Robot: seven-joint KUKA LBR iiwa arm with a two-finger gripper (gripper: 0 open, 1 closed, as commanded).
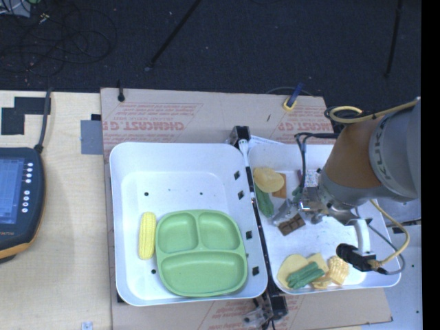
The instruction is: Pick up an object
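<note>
In the right bin my gripper is down near the floor at the left middle, the grey arm and orange band rising to its right. A small brown block lies right under its tip; whether it sits between the fingers I cannot tell. A yellow rounded piece with a brownish bit beside it lies just behind the gripper. A green pod-like piece lies against the bin's left wall. Near the front sit a yellow piece, a dark green bean bundle on it, and a yellow ridged piece.
The left bin bears a green divided plate with a yellow corn cob at its left. A black divider rail separates the bins. A teach pendant lies on the bench at far left.
</note>
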